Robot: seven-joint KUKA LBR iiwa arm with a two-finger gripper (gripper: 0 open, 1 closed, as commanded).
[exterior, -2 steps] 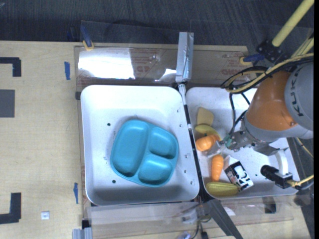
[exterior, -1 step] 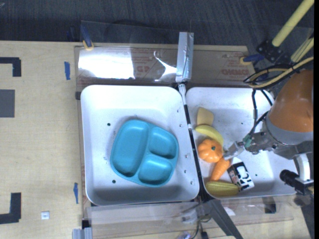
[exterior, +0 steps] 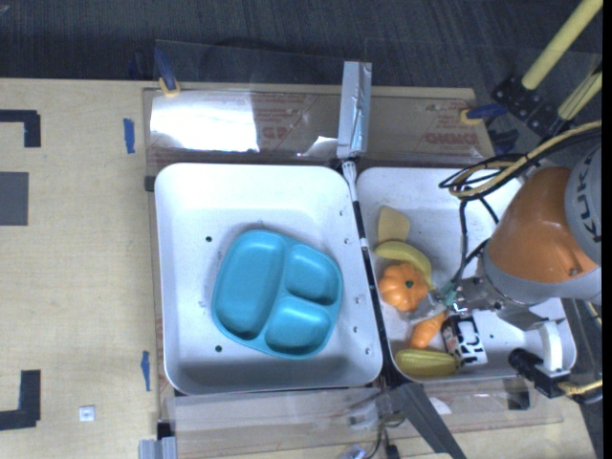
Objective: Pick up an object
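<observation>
The gripper (exterior: 457, 325) sits low in the right bin (exterior: 497, 338) beside the toy carrot (exterior: 427, 331) and small pumpkin (exterior: 403, 288). How far it is open, and any hold, cannot be told. No object appears lifted; the pick is judged incomplete.

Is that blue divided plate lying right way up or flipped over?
Right way up: the blue divided plate shows its three hollow compartments facing upward in the left bin.

Left bin (exterior: 182, 256): holds a divided plate (exterior: 275, 293), set toward the bin's near side.
Right bin (exterior: 497, 338): touching the left bin along a shared wall.
Right bin contents: wedge (exterior: 392, 225) farthest back; banana (exterior: 404, 254) before it; pumpkin (exterior: 403, 287) next; carrot (exterior: 426, 331) nearer; second banana (exterior: 426, 362) at near wall.
Claw (exterior: 461, 333): just right of the carrot, arm entering from the right.
</observation>
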